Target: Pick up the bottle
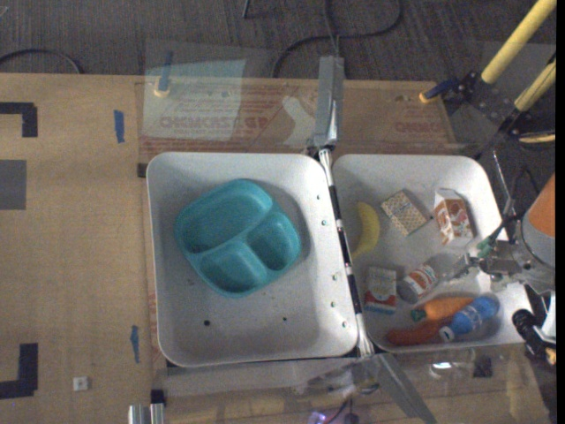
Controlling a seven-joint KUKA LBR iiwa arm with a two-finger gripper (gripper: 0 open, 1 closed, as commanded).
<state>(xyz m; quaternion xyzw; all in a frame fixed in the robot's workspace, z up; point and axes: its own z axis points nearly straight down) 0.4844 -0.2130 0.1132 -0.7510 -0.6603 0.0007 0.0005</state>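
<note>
Two white bins sit side by side on the bench. The left bin (177, 325) holds a teal divided plate (238, 235), lying a little askew toward its upper half. The right bin (353, 170) is the busy one: a yellow banana (367, 228) near its left wall, a small tan packet (405, 212) and a red-and-white carton (452, 218) further up, a small red-and-white box (381, 289) lower down, and a little jar (420, 282) with a pale cap just beside it. The bottle (470, 317) — clear blue with a blue cap — lies on its side in the lower right corner of that bin, its cap end pointing left, touching or nearly touching an orange carrot-like piece (440, 307) that lies alongside it, with a red piece (411, 334) just below. The arm comes in from the right, and its gripper (491, 259) hangs over the bin's right edge, just above the bottle and apart from it — whether its fingers are spread or closed I cannot tell from here.
</note>
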